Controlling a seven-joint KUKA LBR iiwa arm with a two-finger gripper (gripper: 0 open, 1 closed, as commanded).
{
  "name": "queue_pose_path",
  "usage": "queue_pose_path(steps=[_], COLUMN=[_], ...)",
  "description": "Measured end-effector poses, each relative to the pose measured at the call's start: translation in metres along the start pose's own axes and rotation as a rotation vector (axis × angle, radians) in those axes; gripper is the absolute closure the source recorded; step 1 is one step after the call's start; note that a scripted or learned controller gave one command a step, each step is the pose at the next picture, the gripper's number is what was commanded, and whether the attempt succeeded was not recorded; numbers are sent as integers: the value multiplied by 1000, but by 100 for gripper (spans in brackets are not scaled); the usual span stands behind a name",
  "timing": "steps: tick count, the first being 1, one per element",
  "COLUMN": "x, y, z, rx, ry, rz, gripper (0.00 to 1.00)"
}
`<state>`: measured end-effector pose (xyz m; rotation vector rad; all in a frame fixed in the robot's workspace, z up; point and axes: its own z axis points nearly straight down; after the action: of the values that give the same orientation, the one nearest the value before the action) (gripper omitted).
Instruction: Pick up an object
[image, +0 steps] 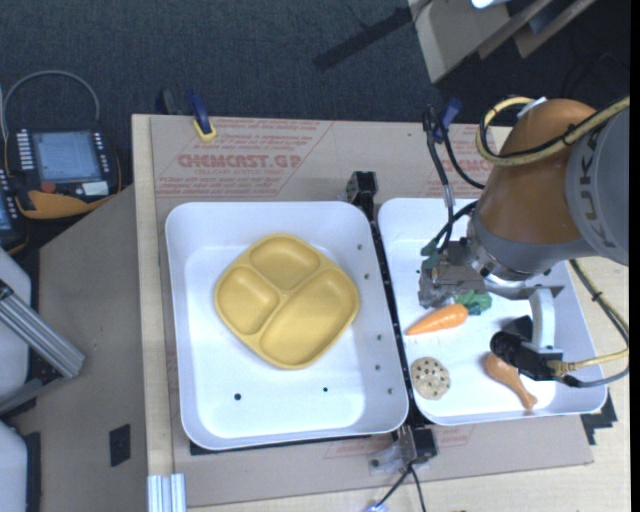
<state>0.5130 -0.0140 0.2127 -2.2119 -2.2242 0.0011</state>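
In the right bin (420, 225), an orange toy carrot (437, 320) with a green top lies near the middle. My gripper (443, 285) hangs low just above the carrot's leafy end, under the grey and orange wrist. A round chocolate-chip cookie (430, 376) rests near the bin's front left corner. A brown drumstick (512, 381) lies at the front, to the right of the cookie. Nothing can be seen held in the gripper.
The left bin (200, 330) holds a yellow divided plate (287, 299) at its centre. Black clamps sit on the divider between the two bins. The arm covers the right bin's back right part.
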Motion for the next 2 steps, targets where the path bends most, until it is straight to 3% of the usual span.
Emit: queue_pose_path(steps=[2], x=[97], y=[-10], z=[2], rx=[1], ry=[0], rz=[0], gripper=[100])
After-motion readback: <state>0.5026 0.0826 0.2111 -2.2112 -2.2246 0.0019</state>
